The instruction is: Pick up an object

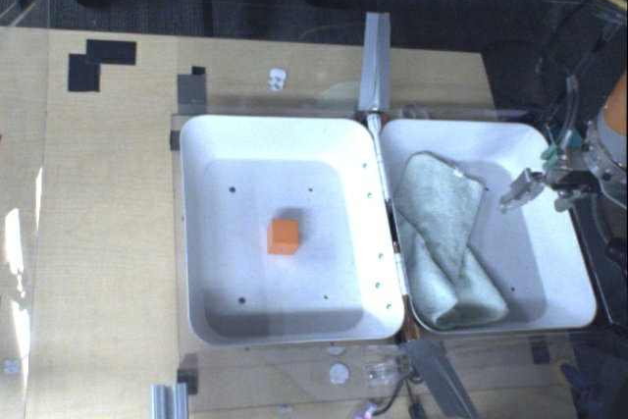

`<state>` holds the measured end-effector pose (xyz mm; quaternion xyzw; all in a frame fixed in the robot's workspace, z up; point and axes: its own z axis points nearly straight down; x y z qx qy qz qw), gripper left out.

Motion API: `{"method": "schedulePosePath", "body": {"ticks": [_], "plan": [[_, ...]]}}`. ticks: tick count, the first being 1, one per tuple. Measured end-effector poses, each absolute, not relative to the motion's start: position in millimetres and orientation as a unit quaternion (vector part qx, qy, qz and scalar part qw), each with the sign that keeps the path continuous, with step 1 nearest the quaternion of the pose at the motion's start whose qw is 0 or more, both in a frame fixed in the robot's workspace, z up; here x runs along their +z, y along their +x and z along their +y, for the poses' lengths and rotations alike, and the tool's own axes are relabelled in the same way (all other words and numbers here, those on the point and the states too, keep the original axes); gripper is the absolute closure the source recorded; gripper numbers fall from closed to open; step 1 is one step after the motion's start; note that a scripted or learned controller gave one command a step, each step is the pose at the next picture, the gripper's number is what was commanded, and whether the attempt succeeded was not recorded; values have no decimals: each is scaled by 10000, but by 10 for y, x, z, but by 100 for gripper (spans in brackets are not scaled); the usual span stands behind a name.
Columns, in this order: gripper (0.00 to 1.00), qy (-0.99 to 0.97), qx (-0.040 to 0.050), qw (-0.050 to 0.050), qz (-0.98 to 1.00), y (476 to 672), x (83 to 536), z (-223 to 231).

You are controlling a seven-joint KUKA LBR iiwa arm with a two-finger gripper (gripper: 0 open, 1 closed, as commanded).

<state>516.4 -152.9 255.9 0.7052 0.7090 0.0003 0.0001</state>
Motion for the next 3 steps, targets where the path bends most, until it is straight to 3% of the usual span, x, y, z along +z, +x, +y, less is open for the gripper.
{"method": "schedulePosePath", "body": {"ticks": [1,2,3], "plan": [[0,7443,3,-1,6678,6128,1401,-1210],[0,7254,30,39,6883,6498,883,-1042],[100,7239,54,69,6899,6524,1019,-1034]]}}
